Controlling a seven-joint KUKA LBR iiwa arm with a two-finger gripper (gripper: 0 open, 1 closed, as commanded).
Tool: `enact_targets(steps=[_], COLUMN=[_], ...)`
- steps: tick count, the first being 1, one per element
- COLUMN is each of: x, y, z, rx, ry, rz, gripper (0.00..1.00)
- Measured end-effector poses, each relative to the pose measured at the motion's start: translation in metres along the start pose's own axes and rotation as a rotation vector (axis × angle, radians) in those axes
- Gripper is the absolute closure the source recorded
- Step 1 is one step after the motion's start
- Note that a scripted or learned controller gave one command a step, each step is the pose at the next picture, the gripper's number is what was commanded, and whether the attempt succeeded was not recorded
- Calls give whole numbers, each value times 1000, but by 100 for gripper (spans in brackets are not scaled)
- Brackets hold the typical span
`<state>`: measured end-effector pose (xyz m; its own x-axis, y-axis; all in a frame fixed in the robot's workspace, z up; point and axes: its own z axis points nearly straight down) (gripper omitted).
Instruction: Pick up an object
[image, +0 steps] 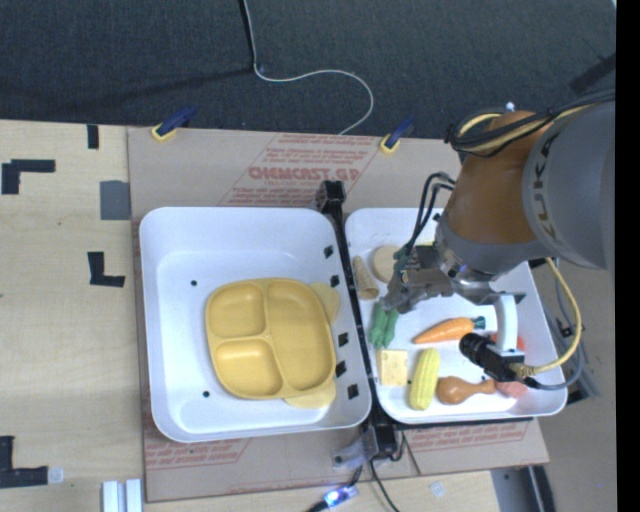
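The right bin (540, 405) holds several toy foods. A green vegetable (381, 327) lies by its left wall, with an orange carrot (447, 329) to its right. Nearer the front lie a yellow corn cob (425, 376), a pale yellow cheese square (394, 367) and a brown pear-shaped piece (462, 388). A tan round piece (385, 264) sits at the back left. My gripper (402, 296) hangs low over the left side of this bin, just above the top end of the green vegetable. I see nothing clearly held in it.
The left bin (170, 250) carries a yellow divided plate (270, 335) lying on a pale yellow sheet (310, 397). A black clip (331, 193) sits at the back where the two bins meet. The arm's orange band (495, 190) looms over the right bin's back half.
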<state>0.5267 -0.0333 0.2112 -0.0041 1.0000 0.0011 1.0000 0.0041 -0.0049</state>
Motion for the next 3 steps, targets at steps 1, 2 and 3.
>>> enact_targets(steps=[1, 2, 3], x=[50, 62, 72], y=[-7, -24, -17], z=[-4, -23, -8], rx=[-1, -3, -1], ry=[1, 0, -2], rz=[-3, 1, 3], gripper=[100, 100, 100])
